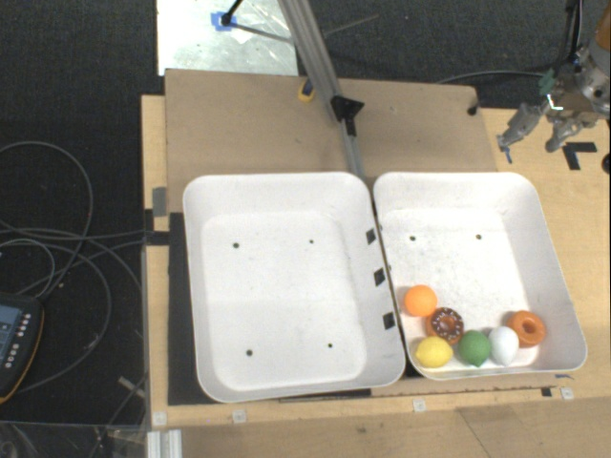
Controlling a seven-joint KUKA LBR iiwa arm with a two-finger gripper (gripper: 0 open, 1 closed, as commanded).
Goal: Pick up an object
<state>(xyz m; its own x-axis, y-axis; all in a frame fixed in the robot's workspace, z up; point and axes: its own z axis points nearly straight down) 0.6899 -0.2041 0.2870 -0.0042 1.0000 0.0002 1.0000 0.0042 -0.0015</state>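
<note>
Gripper [533, 134] hung spread and bare beyond the right bin [458, 208] — toys clustered in its near corner, orange ball [420, 301], doughnut [446, 323].

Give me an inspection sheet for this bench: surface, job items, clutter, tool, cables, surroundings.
Surface: brown board bench bearing two shallow white bins, left bin and right bin.
Job's things: clustered at the right bin's near edge: round orange ball, brown sprinkled doughnut, yellow lemon-shaped piece, round green ball, white egg-shaped piece, orange ring.
Clutter: nothing seen.
Tool: two-finger tool hovers beyond the right bin's far corner, fingers spread, holding nothing.
Cables: black cables looped on the floor at left.
Surroundings: dark carpet; grey slanted pole; handheld control pendant.
</note>
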